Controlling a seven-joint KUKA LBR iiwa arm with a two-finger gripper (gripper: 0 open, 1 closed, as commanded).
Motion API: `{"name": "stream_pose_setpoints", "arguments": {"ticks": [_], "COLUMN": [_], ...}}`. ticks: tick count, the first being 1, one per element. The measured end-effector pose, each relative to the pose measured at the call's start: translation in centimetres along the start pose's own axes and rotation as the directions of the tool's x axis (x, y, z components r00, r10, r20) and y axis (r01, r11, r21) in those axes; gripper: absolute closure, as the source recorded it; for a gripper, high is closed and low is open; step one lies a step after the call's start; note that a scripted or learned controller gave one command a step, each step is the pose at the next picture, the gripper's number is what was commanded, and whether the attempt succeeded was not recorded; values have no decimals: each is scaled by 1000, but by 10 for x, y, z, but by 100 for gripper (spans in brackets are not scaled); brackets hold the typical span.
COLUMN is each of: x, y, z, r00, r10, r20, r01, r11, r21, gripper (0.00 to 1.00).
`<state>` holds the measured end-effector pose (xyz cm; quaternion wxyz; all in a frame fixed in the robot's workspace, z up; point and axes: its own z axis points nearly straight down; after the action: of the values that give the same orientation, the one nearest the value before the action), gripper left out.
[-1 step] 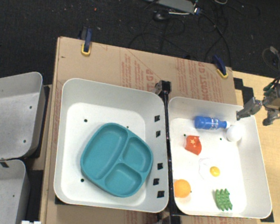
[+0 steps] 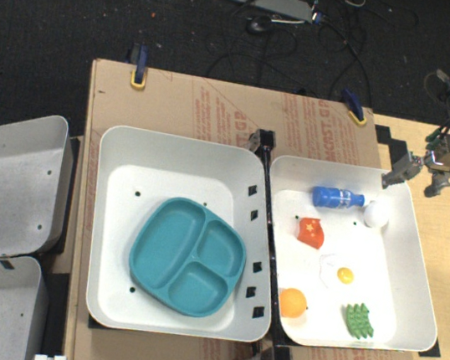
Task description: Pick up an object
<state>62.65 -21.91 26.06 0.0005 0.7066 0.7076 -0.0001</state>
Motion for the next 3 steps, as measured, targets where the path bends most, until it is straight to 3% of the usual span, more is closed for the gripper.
{"name": "stream_pose_setpoints", "arguments": {"ticks": [2, 3], "x": [0, 1], "y": [3, 2], "z": [127, 171], "r00": [1000, 1000], "r10": [0, -1], "r20": [-2, -1], "r01": [0, 1], "r11": [1000, 1000], "r21": [5, 4], "gripper": [0, 0]}}
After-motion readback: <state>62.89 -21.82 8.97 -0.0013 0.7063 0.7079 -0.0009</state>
